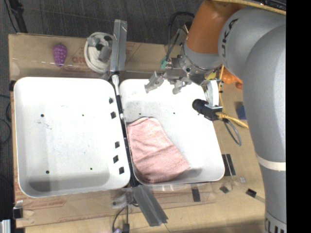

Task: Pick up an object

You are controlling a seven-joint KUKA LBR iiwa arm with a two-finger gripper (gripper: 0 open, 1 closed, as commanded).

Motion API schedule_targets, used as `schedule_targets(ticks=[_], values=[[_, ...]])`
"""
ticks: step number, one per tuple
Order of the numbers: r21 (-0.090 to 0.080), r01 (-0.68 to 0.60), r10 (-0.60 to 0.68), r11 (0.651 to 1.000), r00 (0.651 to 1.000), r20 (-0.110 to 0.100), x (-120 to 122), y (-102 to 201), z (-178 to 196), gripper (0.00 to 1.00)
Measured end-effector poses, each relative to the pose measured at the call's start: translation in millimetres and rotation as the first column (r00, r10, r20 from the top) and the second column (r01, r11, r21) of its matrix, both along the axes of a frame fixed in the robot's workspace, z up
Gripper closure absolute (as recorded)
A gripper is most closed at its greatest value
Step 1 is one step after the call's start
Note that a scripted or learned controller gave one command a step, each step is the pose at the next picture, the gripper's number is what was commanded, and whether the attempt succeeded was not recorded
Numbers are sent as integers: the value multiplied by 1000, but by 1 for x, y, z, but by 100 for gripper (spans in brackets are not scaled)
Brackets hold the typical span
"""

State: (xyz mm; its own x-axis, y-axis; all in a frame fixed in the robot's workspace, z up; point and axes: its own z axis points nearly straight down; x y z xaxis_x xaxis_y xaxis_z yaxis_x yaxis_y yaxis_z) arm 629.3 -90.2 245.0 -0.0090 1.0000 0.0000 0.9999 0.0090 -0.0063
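Claw: spread wide with nothing between its fingers, above the right bin's far edge.
Cloth: pink, crumpled, in the right bin, against its left wall and near its front rim.
Open room: bare white floor lies right of the cloth and behind it.
Left bin: bare white floor.
Surface: a purple thing lies behind the left bin.

Brown cardboard-covered bench against dark carpeted floor, under bright, even overhead light.
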Motion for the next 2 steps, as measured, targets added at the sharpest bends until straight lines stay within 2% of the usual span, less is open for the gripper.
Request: schedule_targets(ticks=[1, 2], values=[[2, -234, 234, 972, 972, 1, -38, -23, -150, 0], [1, -236, 236, 972, 972, 0, -37, -23, -140, 100]])
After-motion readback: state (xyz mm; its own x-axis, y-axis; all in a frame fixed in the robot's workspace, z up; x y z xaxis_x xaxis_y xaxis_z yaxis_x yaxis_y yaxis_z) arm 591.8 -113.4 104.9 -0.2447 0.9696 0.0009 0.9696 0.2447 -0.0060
